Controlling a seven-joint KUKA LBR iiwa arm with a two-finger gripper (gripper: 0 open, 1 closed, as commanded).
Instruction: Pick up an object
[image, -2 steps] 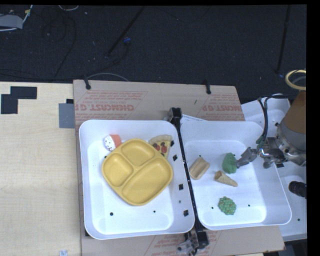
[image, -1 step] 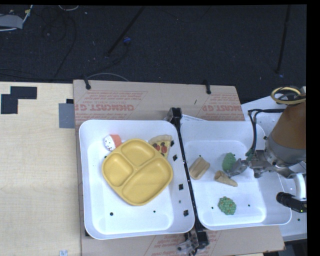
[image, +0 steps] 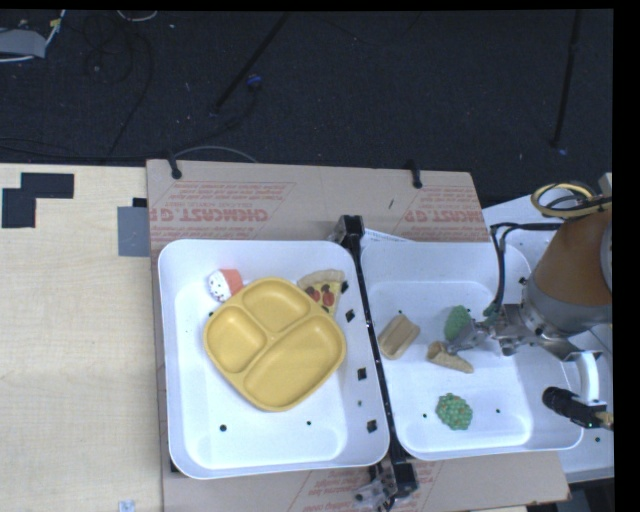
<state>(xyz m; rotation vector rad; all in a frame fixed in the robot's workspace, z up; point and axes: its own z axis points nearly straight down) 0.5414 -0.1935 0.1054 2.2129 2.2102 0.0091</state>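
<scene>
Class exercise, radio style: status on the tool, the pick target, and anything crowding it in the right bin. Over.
Tool low in right bin, grip unclear. Green piece and tan piece right beside it. Tan block and green cluster apart.

Robot lab: bench bins (image: 190, 400), cables (image: 560, 195)

Right white bin (image: 520, 420) holds four loose pieces. Tan wedge-shaped block (image: 398, 335) lies tilted near left wall. Dark green leafy toy piece (image: 458, 322) at centre, touching small tan flat piece (image: 450, 357) below. Light green bumpy round toy (image: 454, 411) sits near front, apart from others.
</scene>
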